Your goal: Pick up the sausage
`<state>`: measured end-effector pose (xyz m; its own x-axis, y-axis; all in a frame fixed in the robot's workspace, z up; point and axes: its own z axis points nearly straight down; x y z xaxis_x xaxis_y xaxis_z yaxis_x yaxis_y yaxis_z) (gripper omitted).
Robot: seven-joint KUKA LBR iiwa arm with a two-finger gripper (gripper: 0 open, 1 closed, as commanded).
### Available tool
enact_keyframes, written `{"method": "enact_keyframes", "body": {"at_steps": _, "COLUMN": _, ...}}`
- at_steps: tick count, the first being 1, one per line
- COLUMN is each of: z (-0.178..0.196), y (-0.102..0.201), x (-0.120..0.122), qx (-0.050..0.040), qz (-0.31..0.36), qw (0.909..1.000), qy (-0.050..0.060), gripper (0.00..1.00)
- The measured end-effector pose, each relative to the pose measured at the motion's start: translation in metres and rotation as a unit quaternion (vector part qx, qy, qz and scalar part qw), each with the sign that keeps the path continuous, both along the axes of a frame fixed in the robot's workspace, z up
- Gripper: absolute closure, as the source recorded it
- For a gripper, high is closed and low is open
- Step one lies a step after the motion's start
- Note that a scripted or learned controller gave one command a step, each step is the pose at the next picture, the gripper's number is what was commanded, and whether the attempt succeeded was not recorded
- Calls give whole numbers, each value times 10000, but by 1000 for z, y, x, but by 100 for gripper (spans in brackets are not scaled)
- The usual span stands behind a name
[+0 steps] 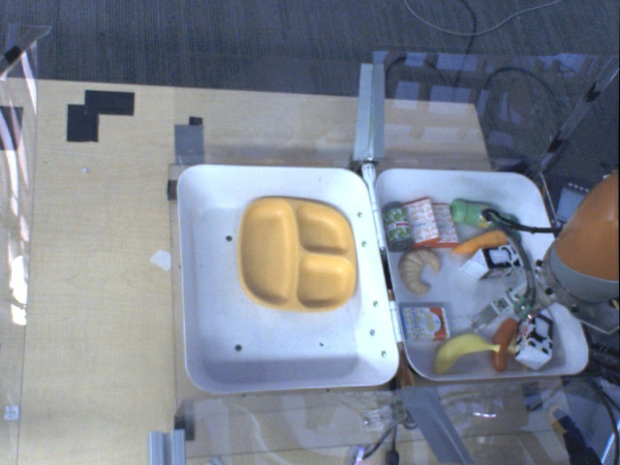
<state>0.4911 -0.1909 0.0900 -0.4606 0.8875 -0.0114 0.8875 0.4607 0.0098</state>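
Observation:
The sausage (503,343) is a short reddish-brown piece lying near the front right corner of the right bin (542,190), touching the right end of a yellow banana (462,352). My gripper (520,312) hangs low over that corner, just behind and to the right of the sausage, very close to it. The grey arm with its orange band (591,232) reaches in from the right and hides part of the bin's right side. I cannot make out whether anything sits in the gripper.
The right bin also holds a croissant (418,268), two snack packets (420,223), a small packet (424,322), a green item (470,211), an orange carrot (480,244) and a black-and-white object (534,344). A yellow divided plate (295,252) lies in the left bin (208,289).

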Motion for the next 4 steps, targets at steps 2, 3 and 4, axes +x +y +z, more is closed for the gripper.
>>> {"method": "enact_keyframes", "body": {"at_steps": 2, "z": 1, "y": 1, "x": 0, "qx": 7, "qz": 321, "qw": 9995, "qy": 4, "gripper": 100}}
{"method": "enact_keyframes", "body": {"at_steps": 3, "z": 91, "y": -5, "x": -1, "qx": -20, "qz": 1960, "qw": 9806, "qy": 17, "gripper": 100}}
{"method": "enact_keyframes", "body": {"at_steps": 4, "z": 91, "y": -5, "x": -1, "qx": -18, "qz": 1958, "qw": 9806, "qy": 19, "gripper": 0}}
